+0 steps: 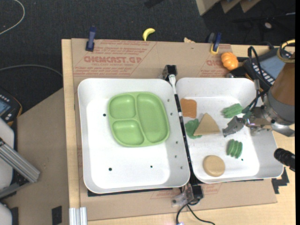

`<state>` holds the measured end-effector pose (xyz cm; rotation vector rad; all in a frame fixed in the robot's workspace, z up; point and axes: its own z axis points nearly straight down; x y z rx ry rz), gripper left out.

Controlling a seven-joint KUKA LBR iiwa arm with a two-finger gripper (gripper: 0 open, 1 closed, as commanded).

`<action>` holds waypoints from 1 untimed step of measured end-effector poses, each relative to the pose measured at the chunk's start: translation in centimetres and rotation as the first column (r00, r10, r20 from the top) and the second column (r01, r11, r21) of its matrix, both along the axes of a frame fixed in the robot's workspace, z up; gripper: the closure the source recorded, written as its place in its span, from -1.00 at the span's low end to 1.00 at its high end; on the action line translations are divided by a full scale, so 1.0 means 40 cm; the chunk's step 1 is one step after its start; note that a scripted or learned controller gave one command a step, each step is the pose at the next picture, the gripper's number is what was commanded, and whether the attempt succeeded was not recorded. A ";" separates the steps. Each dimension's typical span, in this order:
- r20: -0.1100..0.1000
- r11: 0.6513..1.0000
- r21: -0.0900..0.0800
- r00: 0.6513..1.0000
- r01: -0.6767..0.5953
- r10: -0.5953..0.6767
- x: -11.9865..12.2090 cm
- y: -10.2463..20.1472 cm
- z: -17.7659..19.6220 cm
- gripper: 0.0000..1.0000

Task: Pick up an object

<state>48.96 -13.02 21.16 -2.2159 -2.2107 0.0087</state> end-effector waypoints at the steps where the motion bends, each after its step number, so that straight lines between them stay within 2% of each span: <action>1: 0.015 1.000 -0.005 1.000 -0.001 0.001 0.015 -0.003 0.033 1.00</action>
